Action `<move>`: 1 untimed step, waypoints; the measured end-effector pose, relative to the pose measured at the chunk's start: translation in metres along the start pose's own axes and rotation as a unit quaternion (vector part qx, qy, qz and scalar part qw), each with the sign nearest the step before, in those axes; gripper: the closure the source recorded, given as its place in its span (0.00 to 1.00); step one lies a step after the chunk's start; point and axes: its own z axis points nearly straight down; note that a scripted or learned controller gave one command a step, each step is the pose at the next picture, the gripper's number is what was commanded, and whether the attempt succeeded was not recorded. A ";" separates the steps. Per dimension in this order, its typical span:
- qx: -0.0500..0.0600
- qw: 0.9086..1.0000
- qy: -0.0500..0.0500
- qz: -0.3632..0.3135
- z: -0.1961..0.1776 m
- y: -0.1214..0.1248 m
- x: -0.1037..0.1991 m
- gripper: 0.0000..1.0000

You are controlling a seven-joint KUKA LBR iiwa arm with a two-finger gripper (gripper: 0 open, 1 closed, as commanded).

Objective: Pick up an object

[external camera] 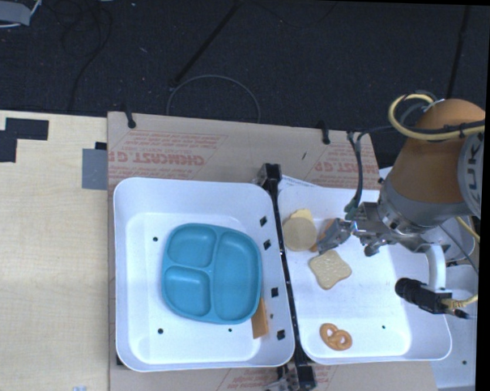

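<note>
The gripper (334,233) hangs low in the right bin (401,339), just above the slice of bread (330,270) and beside the pale roll (299,231); whether it grips anything, I cannot tell. A pretzel (335,337) lies nearer the front. The blue plate (211,272) sits in the left bin (134,323).

Fixed overhead cam, slanted down, mid-range, both bins (130,226) framed
</note>
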 end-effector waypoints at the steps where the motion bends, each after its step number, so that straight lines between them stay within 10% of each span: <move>1: 0.002 1.000 0.000 0.000 0.044 -0.003 0.003 0.00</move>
